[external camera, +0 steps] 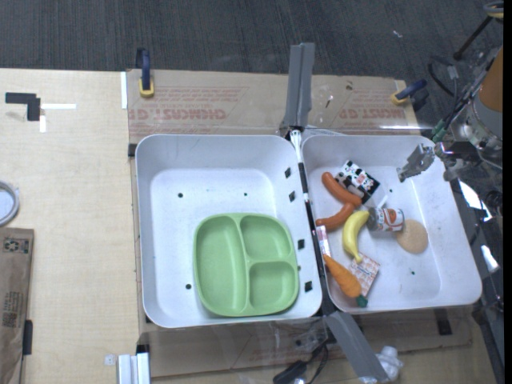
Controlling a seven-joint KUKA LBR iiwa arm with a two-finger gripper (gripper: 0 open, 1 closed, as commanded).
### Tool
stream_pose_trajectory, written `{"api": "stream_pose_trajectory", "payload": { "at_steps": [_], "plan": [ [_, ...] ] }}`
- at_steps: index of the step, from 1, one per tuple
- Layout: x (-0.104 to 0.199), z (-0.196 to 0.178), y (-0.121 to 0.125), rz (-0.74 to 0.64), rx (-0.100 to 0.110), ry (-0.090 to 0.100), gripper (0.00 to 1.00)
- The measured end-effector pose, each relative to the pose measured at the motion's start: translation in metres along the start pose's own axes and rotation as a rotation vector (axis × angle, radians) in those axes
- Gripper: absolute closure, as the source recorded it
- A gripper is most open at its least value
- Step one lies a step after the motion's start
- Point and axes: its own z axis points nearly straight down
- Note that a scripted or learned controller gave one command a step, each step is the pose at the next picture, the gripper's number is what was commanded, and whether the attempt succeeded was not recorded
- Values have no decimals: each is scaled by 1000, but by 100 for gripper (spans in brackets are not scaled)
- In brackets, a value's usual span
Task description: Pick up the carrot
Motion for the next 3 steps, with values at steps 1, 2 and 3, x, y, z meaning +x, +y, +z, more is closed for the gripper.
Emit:
{"api": "stream_pose_trajectory", "payload": {
  "at_steps": [1, 2, 3],
  "plan": [
    [27, 91, -51, -303, -1, 1, 0],
    [52, -19, -46, -681, -5, -2, 0],
    [52, -19, -46, -681, -5, -2, 0]
  ]
}}
